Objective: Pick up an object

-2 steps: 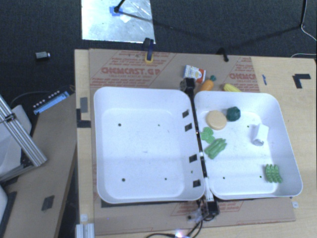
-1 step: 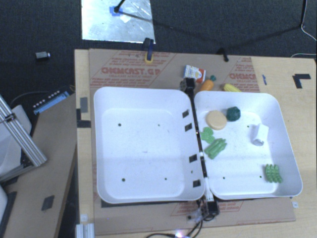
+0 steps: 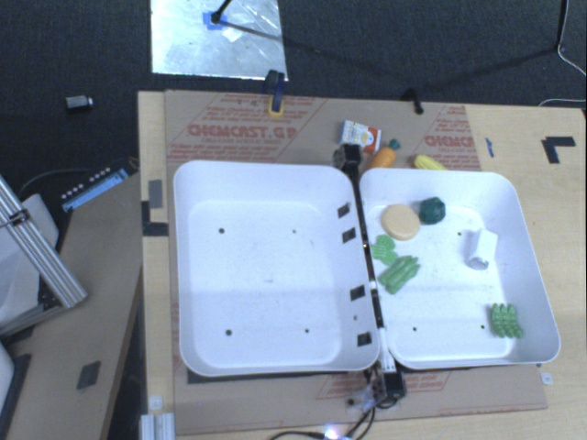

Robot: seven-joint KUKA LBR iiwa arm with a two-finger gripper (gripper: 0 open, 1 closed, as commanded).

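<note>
Two white bins sit side by side on the tabletop [image 3: 151, 273]. The left bin [image 3: 188, 337] has only its bare floor, while the right bin [image 3: 537, 287] holds the loose things: a tan disc [image 3: 400, 221] with a dark green lump [image 3: 432, 211] just beside it, a white piece [image 3: 478, 248] further right, green pods [image 3: 396, 273] near the divider, and a ridged green piece [image 3: 504, 320] by the near right corner. Behind the bins lie an orange carrot [image 3: 383, 157] and a yellow piece [image 3: 426, 162]. Whether the tool is apart or together, I cannot tell.
</note>
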